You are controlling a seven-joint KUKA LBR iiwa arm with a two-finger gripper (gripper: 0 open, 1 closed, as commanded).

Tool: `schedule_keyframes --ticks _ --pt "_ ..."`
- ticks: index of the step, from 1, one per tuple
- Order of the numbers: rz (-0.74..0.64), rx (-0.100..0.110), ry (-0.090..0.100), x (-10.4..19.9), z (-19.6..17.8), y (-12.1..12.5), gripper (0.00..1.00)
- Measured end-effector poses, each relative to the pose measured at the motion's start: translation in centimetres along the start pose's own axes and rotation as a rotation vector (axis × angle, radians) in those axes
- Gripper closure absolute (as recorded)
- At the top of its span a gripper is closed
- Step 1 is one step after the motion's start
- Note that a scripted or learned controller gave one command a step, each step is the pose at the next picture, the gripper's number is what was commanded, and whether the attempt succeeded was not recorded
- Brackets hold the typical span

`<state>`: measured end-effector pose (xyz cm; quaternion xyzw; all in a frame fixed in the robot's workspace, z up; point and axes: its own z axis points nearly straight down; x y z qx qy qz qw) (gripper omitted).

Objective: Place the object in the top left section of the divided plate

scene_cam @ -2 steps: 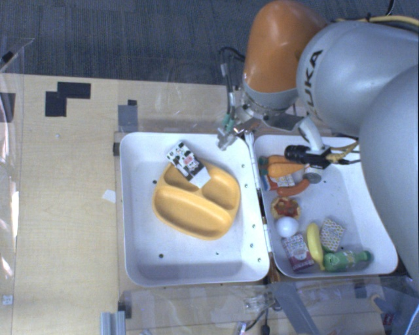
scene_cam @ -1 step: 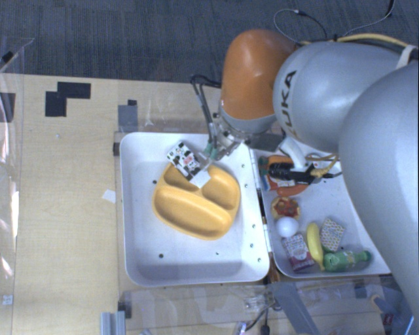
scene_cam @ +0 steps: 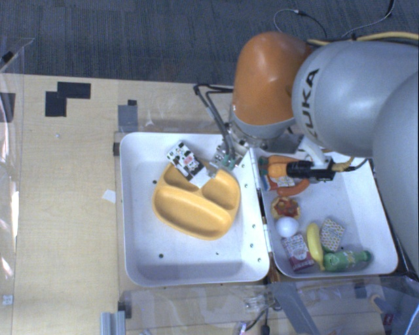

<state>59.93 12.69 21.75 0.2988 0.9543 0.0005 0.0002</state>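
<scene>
KUKA iiwa arm: smooth, rounded grey housings, with dark "KUKA" lettering running along one grey link. A glossy, dome-shaped orange band sits above the wrist. Thin black cables loop over the top of the arm beside a yellow cable, and a slim dark gripper carries a small green circuit board.

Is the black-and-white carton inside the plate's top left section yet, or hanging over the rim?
Over the rim. The carton lies tilted across the yellow plate's upper-left edge, partly in that section, partly above the white bin.
</scene>
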Motion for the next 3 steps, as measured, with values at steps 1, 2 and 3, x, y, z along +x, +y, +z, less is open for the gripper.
schedule_keyframes --ticks 1,2,3 --pt "-0.171 -0.001 -0.001 -0.3 -0.6 -0.6 1.00" --pt "-0.439 -0.002 -0.001 -2.0 0.5 0.0 1.00" --pt "-0.667 -0.003 -0.002 -2.2 -1.9 0.3 1.00"
